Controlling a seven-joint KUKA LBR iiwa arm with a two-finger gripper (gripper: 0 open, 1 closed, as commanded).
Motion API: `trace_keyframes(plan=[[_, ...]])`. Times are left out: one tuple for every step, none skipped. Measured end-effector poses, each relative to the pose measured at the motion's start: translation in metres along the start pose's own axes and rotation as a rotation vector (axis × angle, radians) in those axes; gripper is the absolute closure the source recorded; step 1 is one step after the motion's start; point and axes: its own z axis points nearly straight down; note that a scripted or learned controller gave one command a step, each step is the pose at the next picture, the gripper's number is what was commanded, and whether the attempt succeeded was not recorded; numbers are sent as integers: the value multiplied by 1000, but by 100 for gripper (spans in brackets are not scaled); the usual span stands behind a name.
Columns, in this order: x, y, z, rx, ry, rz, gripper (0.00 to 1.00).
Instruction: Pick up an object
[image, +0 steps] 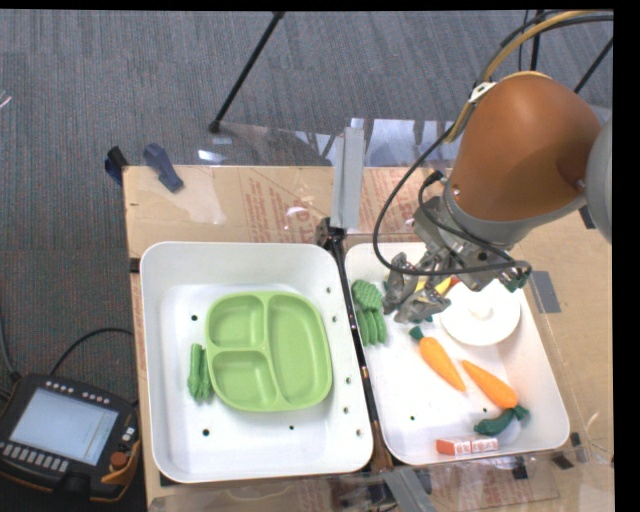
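- Far left, on the floor: a teach pendant (65, 430) with a lit screen and its cable, set off the surface and out of my reach envelope.
- Left bin (170, 270): holds a green divided plate (268, 351) near its middle, with a green pea pod (198, 373) lying just beside the plate's left rim. Both lie flat and apart from the bin walls, so either could be approached from above.
- Divider between the bins: a second bunch of green pea pods (370, 311) lies in the right bin (545, 400), close against its left wall. The wall leaves little room on that side.
- My jaws (415, 295): I hang low over the upper part of the right bin, just right of those pods and near a small yellow item (443, 287). Whether my jaws are spread or pressed together cannot be told; nothing is seen between them.
- Right of me: a white round lid (481, 318), two carrots (441, 362) (490, 383) lying slantwise, well apart from the walls, and a small red-and-white packet (466, 446) at the near edge. No object is yet picked up.
- Surface and room: a brown board top (250, 200) carries both bins; grey carpet (120, 80) lies beyond.
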Motion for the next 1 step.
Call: trace_keyframes(plan=[[-36, -39, 7, 1, -1, -174, 100]])
